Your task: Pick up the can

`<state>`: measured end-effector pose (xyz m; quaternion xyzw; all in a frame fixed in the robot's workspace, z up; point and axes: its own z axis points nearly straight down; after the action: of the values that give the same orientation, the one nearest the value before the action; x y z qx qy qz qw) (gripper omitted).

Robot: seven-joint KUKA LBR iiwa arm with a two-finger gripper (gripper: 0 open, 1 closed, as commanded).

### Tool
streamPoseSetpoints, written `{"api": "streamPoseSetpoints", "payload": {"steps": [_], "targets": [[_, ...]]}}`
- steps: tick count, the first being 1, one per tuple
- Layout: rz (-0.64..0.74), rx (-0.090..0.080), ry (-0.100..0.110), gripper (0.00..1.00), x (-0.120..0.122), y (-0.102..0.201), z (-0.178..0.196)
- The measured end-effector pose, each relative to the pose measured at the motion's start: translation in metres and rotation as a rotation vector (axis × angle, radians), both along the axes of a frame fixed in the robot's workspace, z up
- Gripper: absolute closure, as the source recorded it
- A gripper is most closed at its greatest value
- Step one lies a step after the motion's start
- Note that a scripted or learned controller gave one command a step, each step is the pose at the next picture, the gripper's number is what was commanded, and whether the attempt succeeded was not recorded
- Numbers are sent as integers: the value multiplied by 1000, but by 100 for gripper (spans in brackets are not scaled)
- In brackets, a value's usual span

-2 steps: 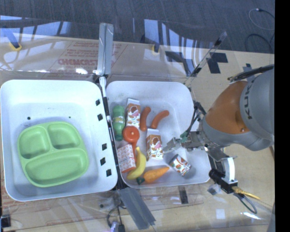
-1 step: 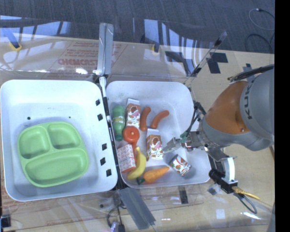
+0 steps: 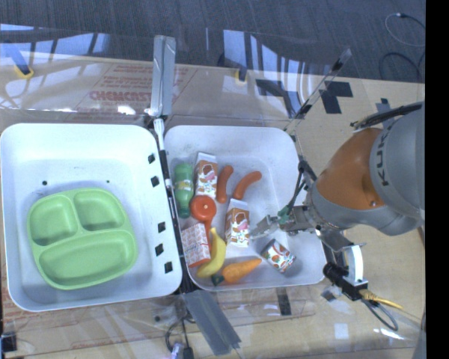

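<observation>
The can [image 3: 280, 256] is small, white with red markings, and lies on its side near the front right corner of the right bin [image 3: 284, 144]. My gripper [image 3: 263, 226] hangs low over the bin just behind and to the left of the can, beside a small milk carton [image 3: 238, 225]. Nothing shows between its tips. The grey arm with its orange band [image 3: 348, 182] reaches in from the right over the bin's right wall.
The right bin also holds a green bottle [image 3: 183, 185], two sausages [image 3: 224, 183], a red tomato [image 3: 203, 208], two more cartons [image 3: 205, 176], a banana [image 3: 217, 253] and a carrot [image 3: 238, 270]. A green divided plate [image 3: 81, 236] lies in the left bin [image 3: 30, 148].
</observation>
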<state>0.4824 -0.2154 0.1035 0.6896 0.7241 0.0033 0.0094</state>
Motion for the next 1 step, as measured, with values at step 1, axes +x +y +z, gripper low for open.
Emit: {"api": "streamPoseSetpoints", "payload": {"steps": [1], "targets": [[16, -1, -1, 0, 0, 0, 0]]}}
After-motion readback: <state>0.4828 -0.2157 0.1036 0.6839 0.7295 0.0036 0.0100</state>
